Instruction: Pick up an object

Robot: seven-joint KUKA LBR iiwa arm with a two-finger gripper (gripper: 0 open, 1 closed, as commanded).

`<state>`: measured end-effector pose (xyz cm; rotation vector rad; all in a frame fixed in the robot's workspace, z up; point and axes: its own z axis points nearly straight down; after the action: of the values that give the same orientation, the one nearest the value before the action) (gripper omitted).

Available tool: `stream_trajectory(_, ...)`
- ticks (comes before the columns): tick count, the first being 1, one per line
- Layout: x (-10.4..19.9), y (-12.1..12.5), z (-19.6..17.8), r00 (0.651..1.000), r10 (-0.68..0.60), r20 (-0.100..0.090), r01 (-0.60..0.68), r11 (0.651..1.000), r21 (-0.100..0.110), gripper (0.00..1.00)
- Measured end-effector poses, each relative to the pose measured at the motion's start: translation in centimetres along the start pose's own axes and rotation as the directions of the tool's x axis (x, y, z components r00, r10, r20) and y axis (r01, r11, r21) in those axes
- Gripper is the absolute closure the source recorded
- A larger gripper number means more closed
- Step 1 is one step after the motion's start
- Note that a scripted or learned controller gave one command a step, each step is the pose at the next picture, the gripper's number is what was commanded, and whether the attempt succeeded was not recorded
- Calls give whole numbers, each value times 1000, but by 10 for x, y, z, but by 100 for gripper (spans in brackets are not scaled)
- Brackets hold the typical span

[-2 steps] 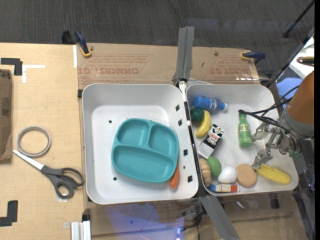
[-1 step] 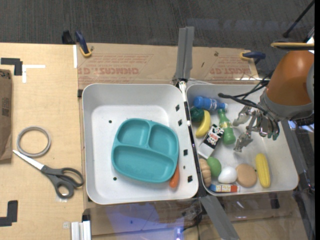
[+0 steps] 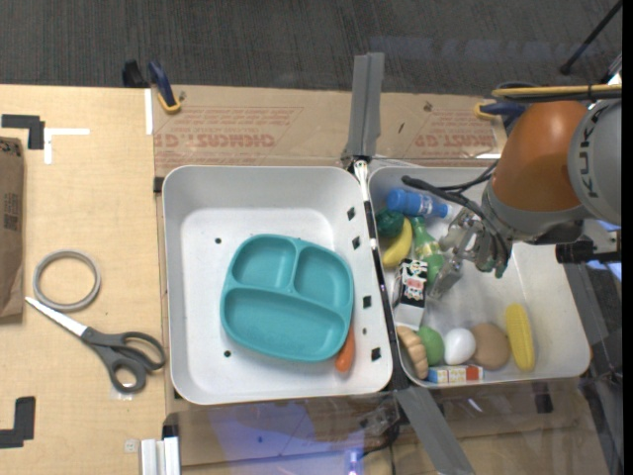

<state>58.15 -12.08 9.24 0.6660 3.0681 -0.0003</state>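
My gripper (image 3: 471, 268) hangs over the middle of the right bin (image 3: 554, 295), open, with nothing between its fingers. Left of it lie a black-and-white box (image 3: 412, 281), a yellow banana (image 3: 396, 246), a green bottle (image 3: 424, 236) and a blue bottle (image 3: 414, 203). Along the bin's near wall sit a green ball (image 3: 431, 345), a white egg (image 3: 459, 345), a brown egg (image 3: 491, 344), a yellow corn cob (image 3: 519, 336) and a small red-and-blue box (image 3: 458, 373).
The left bin (image 3: 188, 265) holds a teal divided plate (image 3: 289, 298) and an orange carrot (image 3: 345, 354) at its near right corner. On the bench to the left lie scissors (image 3: 109, 346) and a tape roll (image 3: 66, 278).
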Motion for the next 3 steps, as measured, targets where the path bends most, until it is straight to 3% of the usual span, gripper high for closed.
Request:
stream_trajectory(1,-80,-26,2,998,69,-4,-69,998,4,0)
stream_trajectory(2,-56,37,1,963,270,-4,-270,963,4,0)
stream_trajectory(3,-30,39,0,883,469,0,-469,883,1,0)
